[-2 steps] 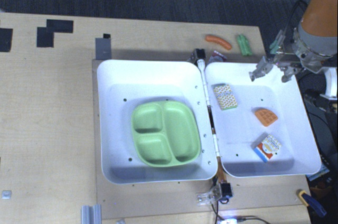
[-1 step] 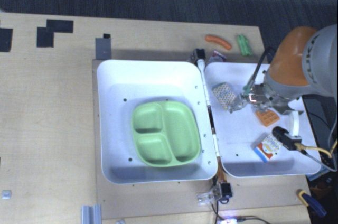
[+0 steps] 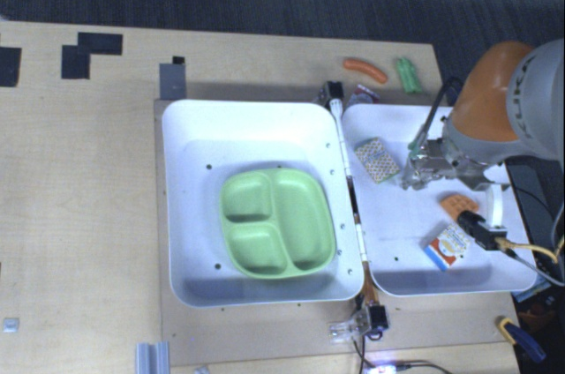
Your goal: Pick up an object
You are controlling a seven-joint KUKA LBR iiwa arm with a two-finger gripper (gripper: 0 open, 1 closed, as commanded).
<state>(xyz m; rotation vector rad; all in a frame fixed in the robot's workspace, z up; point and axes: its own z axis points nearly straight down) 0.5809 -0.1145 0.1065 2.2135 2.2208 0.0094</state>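
My gripper [image 3: 413,178] hangs low over the middle of the right bin [image 3: 397,271], coming in from the right under the grey arm and its orange band. A speckled grey-green pouch [image 3: 378,160] lies just to its left, apart from it. An orange flat piece [image 3: 455,205] rests to its lower right. A small white, red and blue packet [image 3: 446,247] lies near the bin's front. I see nothing held in the gripper.
The left bin [image 3: 190,275] holds a green divided plate [image 3: 276,221]. On the bench behind the right bin lie an orange sausage-shaped toy [image 3: 365,70] and a green piece [image 3: 407,74]. A ridge separates the two bins.
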